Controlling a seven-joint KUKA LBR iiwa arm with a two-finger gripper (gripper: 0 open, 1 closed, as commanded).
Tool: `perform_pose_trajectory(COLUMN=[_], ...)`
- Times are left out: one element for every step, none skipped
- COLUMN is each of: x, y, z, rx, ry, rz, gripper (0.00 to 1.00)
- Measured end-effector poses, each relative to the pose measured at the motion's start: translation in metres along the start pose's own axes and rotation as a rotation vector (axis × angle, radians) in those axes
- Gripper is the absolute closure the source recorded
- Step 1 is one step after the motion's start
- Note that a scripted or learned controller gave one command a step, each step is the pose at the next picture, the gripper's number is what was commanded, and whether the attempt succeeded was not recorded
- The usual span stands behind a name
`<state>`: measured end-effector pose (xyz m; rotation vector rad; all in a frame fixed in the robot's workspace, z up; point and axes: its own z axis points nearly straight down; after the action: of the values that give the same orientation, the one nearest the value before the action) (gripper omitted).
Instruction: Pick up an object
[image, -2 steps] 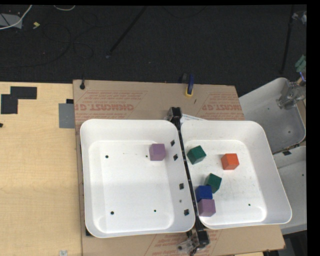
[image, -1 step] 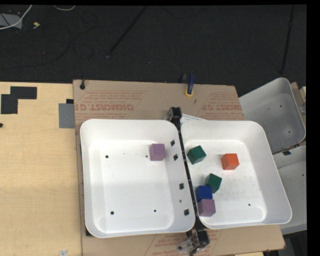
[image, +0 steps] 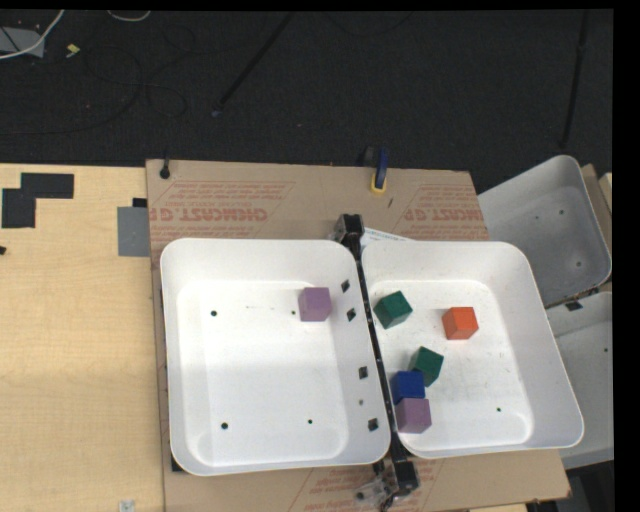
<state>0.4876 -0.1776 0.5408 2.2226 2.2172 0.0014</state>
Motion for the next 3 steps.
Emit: perform_pose_trajectory(x=[0.015, 0.003, 0.007], y=[-0.013, -0.011, -0.012], z=[0.081, 0.01, 0.022], rx=[0.011, -0.003, 0.006], ry=[0.003, -0.002, 0.001], rz=[0.0, -0.004, -0.004], gripper=[1.0, 1.0, 1.0])
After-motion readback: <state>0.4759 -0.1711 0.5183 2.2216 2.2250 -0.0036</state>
